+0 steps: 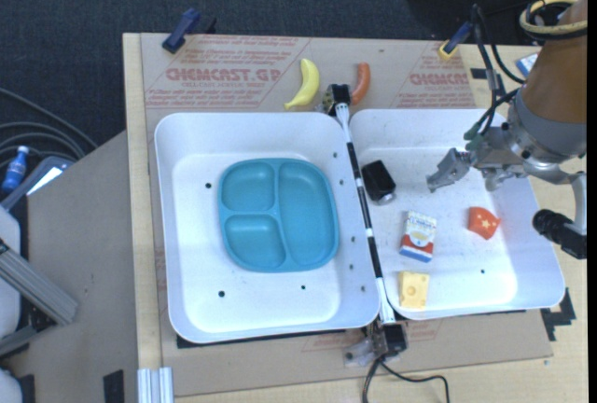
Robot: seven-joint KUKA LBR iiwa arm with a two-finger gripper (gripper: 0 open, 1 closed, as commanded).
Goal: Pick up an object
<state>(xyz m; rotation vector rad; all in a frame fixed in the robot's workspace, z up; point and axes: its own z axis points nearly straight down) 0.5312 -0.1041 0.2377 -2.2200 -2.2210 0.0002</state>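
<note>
Gripper over the right bin, its jaws parted around nothing.

Four small things lie loose on the floor of the right bin (522, 294): a black block (378, 180) near the divider, a small carton (419, 236) in white, red and blue at the middle, a yellow cheese wedge (414, 289) by the near rim, and an orange-red strawberry-like piece (482, 222) further right. The gripper (446, 174) hangs above the bin's far half, between the black block and the orange-red piece, touching neither, with its fingers spread and bare. The left bin (187, 205) holds a blue divided plate (278, 213). Beyond the bins, a banana (304, 84) and an orange sausage-shaped toy (360, 82) rest on the bench board (224, 75).
</note>
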